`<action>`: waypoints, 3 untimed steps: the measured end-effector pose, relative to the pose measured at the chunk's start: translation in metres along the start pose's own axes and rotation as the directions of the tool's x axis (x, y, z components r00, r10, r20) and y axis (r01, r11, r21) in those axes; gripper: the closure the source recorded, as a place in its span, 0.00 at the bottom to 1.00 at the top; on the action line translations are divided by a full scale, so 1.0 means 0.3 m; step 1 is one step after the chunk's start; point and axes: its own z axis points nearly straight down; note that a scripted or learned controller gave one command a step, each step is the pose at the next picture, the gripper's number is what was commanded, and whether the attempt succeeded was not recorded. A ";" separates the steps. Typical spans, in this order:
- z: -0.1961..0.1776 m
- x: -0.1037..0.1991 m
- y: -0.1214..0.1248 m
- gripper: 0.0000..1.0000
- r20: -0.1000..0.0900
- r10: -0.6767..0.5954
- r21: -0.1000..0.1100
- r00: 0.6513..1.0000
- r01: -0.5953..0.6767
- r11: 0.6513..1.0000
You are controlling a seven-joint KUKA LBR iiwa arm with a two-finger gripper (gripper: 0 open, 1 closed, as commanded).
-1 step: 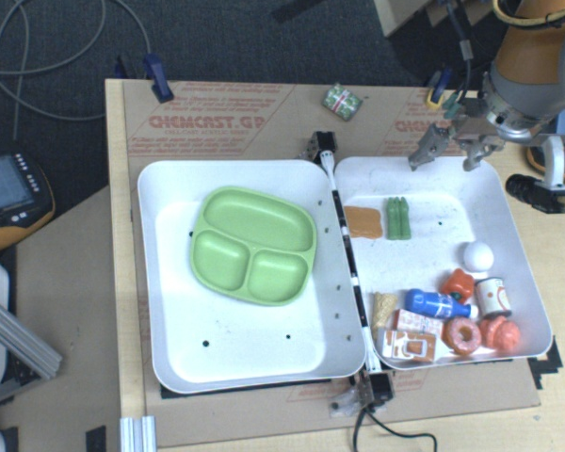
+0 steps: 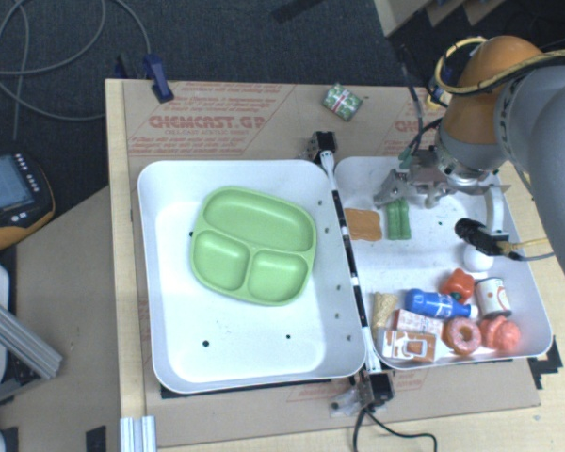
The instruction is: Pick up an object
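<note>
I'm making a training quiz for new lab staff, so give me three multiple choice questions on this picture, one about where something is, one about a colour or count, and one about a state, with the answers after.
1. Where does the light green divided plastic plate lie?
A. in the left white bin
B. in the right white bin
C. on the bare cardboard

2. How many compartments does that plate have?
A. two
B. three
C. five

3. Where is the two-finger gripper?
A. over the plate
B. above the heap of toy food at the right bin's near end
C. at the right bin's far end, by the small green rectangular block

Answers: 1 A, the plate sits in the middle of the left bin. 2 B, one long section and two smaller ones. 3 C, it hangs right above the block, beside the flat orange-brown piece.
</note>
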 end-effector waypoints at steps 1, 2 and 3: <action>0.014 -0.044 -0.029 0.00 0.001 0.001 0.000 1.000 -0.001 1.000; 0.014 -0.002 -0.096 0.00 0.000 0.001 -0.001 1.000 -0.001 1.000; -0.020 -0.002 -0.095 1.00 0.000 0.002 -0.003 1.000 -0.002 1.000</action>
